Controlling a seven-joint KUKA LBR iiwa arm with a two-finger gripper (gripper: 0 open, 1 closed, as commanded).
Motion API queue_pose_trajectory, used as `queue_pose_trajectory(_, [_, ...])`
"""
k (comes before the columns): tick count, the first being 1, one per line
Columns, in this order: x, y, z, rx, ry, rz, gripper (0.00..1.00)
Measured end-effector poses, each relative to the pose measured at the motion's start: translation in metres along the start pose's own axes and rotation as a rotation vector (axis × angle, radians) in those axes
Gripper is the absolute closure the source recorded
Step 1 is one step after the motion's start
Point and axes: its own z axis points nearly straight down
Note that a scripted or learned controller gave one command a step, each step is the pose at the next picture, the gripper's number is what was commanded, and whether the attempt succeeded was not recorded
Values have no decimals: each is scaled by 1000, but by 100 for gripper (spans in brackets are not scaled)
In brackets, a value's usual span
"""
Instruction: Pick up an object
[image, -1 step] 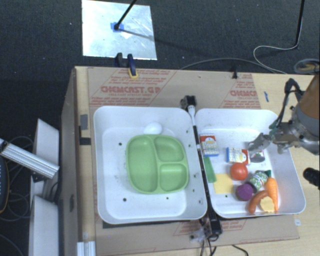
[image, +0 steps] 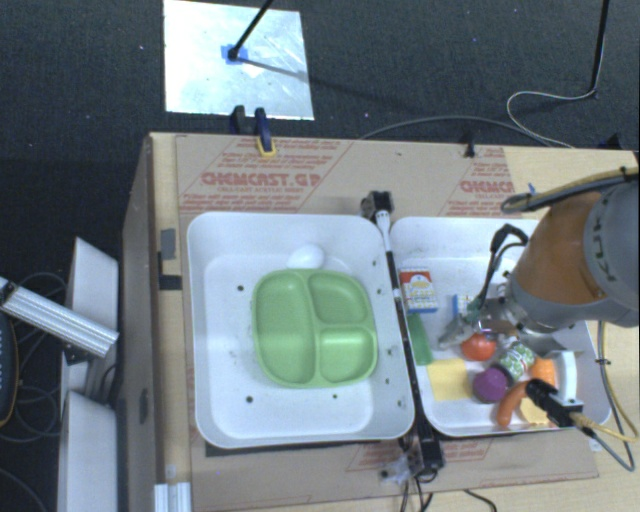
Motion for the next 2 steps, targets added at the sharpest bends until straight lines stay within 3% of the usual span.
queue_pose_trajectory(1, [0, 1, -11, -2, 0, 0, 100])
queue_pose_trajectory(2, [49, 47, -101, -2, 1, -3, 100])
